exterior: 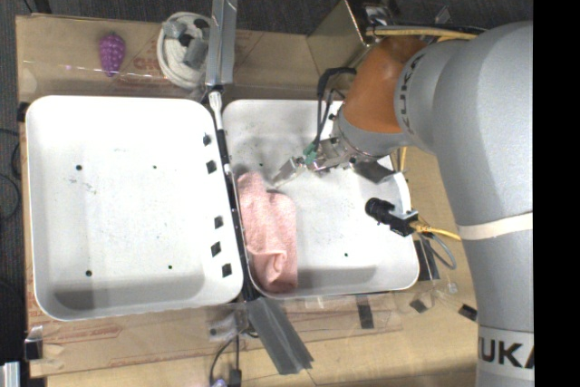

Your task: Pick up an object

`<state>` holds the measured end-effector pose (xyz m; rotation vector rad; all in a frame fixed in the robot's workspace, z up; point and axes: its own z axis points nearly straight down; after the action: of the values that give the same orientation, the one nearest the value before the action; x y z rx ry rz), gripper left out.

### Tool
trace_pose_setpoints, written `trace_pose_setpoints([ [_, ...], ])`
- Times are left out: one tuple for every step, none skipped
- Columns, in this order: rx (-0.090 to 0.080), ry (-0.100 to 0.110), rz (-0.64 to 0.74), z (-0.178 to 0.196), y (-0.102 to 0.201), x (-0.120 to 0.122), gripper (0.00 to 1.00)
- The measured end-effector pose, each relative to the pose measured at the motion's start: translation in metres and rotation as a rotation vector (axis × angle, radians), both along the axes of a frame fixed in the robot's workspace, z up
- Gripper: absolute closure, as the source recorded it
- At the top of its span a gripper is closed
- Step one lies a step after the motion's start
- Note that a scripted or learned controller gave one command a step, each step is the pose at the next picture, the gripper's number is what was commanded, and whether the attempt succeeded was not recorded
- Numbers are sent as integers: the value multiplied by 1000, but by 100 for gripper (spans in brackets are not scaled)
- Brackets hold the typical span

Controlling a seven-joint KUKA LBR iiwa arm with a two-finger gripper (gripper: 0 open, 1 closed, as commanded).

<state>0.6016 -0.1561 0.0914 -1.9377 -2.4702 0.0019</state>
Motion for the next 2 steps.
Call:
trace_pose_setpoints([
  [0, 0, 89, 0, 49, -55, 0],
  [0, -2, 174, 0, 53, -94, 0],
])
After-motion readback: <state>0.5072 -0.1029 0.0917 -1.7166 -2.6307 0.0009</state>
